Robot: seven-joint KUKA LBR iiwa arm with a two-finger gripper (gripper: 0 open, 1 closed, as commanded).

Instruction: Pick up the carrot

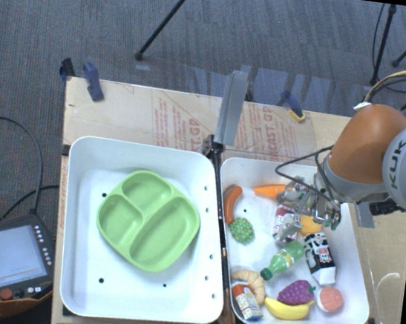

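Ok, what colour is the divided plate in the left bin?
Light green plate, seen clearly in the camera view.

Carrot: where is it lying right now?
In the camera view, the carrot lies near the far edge of the right bin, just right of the sausage and beside the claw.

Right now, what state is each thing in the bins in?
carrot: lying flat in the right bin, not held
end effector: low over the right bin, beside the carrot
green bottle: lying on its side
milk bottle: lying down
sausage: lying by the bin's left wall
green plate: flat in the left bin
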